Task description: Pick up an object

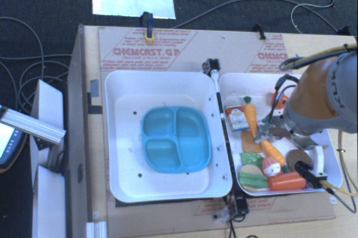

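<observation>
Camera view looks down on two shallow white bins on the surface. The left white bin (120, 119) carries a blue plastic plate with three compartments (176, 139). The right white bin (238, 83) is crowded with small toy foods, and the grey arm with the orange band (319, 97) reaches over it from the right.

The jaws (267, 129) hang low above the middle of the pile, close to a long orange plastic carrot (250, 117); if they are spread or pressed together, I cannot tell, because the wrist covers them.

I judge the carrot to be the nearest thing to take. It looks light, stiff and smooth, so it may slip or roll; the best hold is across its thick upper part, not at the thin tip.

Much stands in the way. A small white and red carton (238, 118) lies just beside the carrot on its left. Below are a smaller orange piece (272, 151), a green and yellow flat piece (251, 177), a red sausage-like piece (286, 181) and a pink and white round piece (271, 165), all touching or nearly so. The bin wall is near at the left, so a closing finger could push a neighbour instead of the carrot
</observation>
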Robot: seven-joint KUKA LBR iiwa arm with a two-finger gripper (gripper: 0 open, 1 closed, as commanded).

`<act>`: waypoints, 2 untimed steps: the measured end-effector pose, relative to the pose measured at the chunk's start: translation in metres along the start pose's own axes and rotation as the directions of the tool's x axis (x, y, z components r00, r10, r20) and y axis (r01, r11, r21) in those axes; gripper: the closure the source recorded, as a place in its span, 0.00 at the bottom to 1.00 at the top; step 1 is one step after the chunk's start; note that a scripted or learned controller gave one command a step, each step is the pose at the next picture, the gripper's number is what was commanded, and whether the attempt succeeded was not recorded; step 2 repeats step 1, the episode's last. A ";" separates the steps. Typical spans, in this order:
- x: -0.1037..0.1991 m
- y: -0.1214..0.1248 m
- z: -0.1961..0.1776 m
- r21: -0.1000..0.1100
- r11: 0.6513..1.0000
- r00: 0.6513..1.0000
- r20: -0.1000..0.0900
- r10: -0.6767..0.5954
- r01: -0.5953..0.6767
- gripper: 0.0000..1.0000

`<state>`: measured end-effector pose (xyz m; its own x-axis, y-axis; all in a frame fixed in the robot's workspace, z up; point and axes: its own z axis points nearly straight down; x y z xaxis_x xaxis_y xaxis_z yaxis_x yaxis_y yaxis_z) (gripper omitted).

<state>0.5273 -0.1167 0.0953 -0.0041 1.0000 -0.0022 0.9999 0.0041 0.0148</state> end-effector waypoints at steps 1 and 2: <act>0.077 0.059 -0.086 0.016 1.000 1.000 -0.003 0.000 0.000 1.00; 0.077 0.059 -0.086 0.016 1.000 1.000 -0.003 0.000 0.000 1.00</act>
